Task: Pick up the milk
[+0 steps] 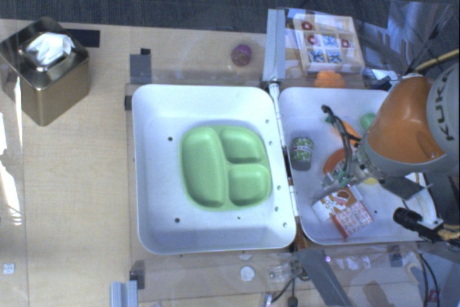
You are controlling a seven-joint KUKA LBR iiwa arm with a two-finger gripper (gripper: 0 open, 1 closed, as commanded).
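**Gripper low over the milk carton in the right bin**

The grey arm with its orange band [402, 129] reaches into the right-hand shallow white bin [309, 104], and its two-finger gripper [345, 176] hangs just above the small red-and-white printed milk carton [343, 211]. The carton lies flat on its side near the bin's front edge, skewed to the bin walls. Whether the fingers are apart or together cannot be told from here; the fingertips blur into the clutter beneath them, and nothing is visibly between them.

The carton looks like light cardboard: stiff enough along its edges but likely to dent or collapse if squeezed across a broad face. Its printed surface is probably smooth, so a shallow pinch could slip. The safer hold seems to be across the narrow width, fingers straddling the two long edges near the middle.

Close by sit an orange round piece [335, 159] and a small grey-green can [301, 152], which may crowd the approach. The left-hand white bin [154, 219] holds a green divided plate [225, 166], well apart from the carton.
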